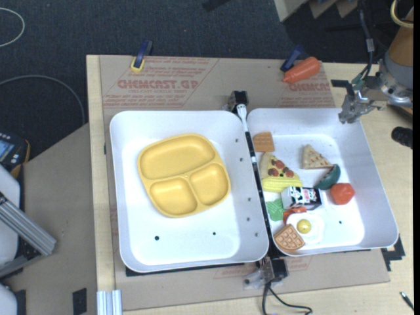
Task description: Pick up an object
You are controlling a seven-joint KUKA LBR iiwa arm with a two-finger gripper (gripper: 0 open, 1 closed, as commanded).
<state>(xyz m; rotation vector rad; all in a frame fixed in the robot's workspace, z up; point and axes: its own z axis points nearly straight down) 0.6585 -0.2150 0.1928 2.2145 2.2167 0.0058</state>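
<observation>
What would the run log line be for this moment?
claw: above right bin's far right corner, holding nothing seen | yellow divided plate: left bin | toy food pile: right bin, untouched

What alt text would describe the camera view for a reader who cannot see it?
The gripper hovers over the far right corner of the right bin, which holds toy food clustered at its left side. The left bin holds a yellow divided plate.

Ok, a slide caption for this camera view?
Gripper above right bin's far corner; toy food beside yellow divided plate in left bin.
</observation>
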